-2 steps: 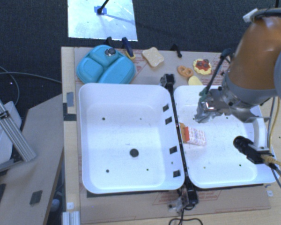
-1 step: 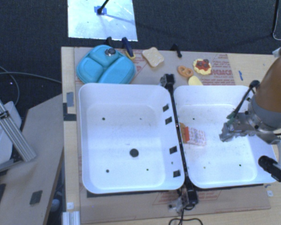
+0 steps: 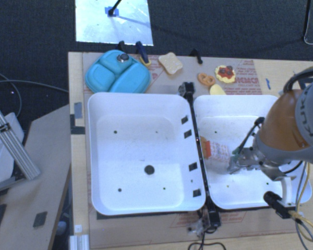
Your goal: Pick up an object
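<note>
A clear packet with an orange and red label (image 3: 215,151) lies in the right bin (image 3: 235,197), close to its left wall. My gripper (image 3: 236,165) is low in that bin, just right of the packet and at its edge. The grey wrist and orange band (image 3: 284,126) hang over it and hide how the gripper meets the packet. A small dark round object (image 3: 149,169) lies on the floor of the left bin (image 3: 120,119).
Behind the bins on the bench lie a blue divided plate (image 3: 117,73), a toast slice (image 3: 170,63), a pretzel (image 3: 205,79), a small tart (image 3: 225,73) and a yellow piece (image 3: 217,90). Black clips (image 3: 190,134) line the wall between the bins.
</note>
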`<state>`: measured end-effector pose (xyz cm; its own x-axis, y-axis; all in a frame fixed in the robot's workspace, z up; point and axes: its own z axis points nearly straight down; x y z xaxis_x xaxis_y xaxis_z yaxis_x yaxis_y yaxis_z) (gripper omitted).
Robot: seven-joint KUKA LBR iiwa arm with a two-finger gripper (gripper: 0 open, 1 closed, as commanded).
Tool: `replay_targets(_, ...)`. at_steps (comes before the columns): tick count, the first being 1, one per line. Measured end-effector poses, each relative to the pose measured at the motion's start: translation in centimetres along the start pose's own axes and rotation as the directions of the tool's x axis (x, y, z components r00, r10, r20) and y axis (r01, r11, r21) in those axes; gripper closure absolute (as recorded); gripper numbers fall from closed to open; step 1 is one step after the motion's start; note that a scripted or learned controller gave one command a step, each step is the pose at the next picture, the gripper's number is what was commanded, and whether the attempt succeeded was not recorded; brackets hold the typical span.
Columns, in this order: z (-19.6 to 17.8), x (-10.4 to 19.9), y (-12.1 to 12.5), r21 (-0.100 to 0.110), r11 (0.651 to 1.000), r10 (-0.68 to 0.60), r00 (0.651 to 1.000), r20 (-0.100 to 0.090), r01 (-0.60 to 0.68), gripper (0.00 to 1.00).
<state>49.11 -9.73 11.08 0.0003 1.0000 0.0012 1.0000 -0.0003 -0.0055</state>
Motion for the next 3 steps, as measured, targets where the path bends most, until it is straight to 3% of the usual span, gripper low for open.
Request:
replay_targets(1,-7.7,8.1,1.9,-0.014,1.000,-0.012,1.000,0.000,0.012,1.00)
replay_targets(2,-12.7,9.7,2.3,-0.013,1.000,-0.008,1.000,0.001,0.008,1.00)
replay_targets(3,-20.8,13.3,1.8,-0.015,1.000,-0.009,1.000,0.000,0.009,1.00)
